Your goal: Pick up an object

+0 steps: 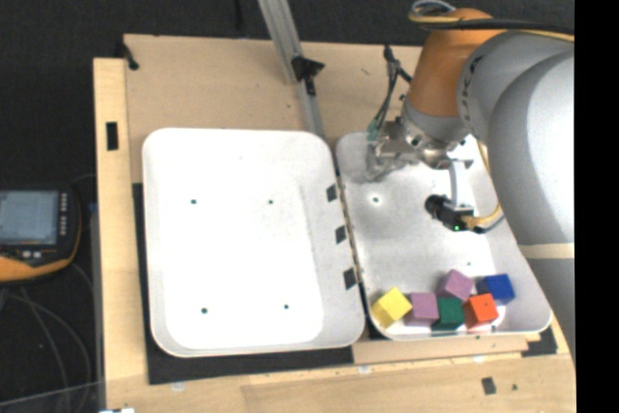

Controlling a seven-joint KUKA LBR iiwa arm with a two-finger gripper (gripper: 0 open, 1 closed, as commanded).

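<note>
Bench (222, 77) of pale wood, flat board, sitting on dark speckled floor. Two shallow white bins side by side on it, both with rounded corners and low raised rims, smooth matte plastic by the look. Left bin (174, 145) has a few small dark dots on its floor. Right bin (360, 208) partly covered by the arm.

Arm (513, 150): broad grey rounded casing entering from the right, orange band (440, 68) above the wrist, thin cables running down beside it. Gripper (379, 150) sits low over the far left corner of the right bin, close to that rim. Seen from above, too small and dim to judge; cannot tell whether it is released or clenched, and nothing visible in its grasp.

Blocks: small cubes, solid colours, sharp edges, clustered along the near rim of the right bin. Yellow block (393, 306) leftmost, near the dividing rims. Light purple block (424, 307) just beside it, then green block (450, 311) and orange block (481, 309). Second purple block (457, 284) and blue block (497, 286) sit just behind. Cluster packed, several touching.

Room: middle of the right bin floor open between gripper and blocks; blocks well apart from the gripper. Metal rail (276, 10) slants across the far bench edge. Handheld screen unit (34, 227) on the floor at left.
</note>
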